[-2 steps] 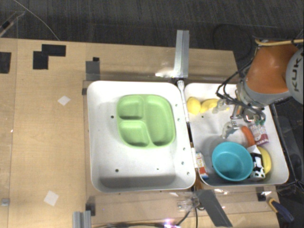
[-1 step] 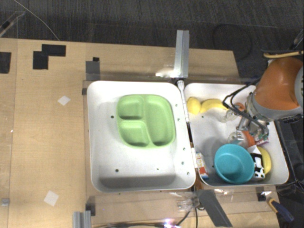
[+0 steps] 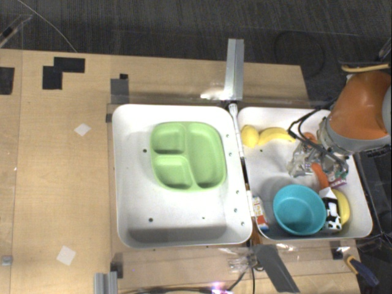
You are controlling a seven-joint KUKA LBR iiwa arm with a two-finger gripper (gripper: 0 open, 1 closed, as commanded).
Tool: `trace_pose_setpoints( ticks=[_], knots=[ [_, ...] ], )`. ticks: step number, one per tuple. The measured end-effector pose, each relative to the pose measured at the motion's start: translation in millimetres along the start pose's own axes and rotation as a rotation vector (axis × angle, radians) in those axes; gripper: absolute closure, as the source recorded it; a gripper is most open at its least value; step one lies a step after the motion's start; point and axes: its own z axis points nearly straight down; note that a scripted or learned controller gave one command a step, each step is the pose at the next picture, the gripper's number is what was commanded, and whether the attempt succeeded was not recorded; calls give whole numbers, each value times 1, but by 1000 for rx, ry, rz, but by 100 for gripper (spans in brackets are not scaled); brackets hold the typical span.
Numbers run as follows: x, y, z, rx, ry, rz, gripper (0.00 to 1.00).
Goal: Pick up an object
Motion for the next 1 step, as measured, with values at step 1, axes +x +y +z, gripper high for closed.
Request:
trace_pose_setpoints(
  ticks=[1],
  knots=[
    [-33, -51, -83, 2, 14, -50, 100]
  ],
)
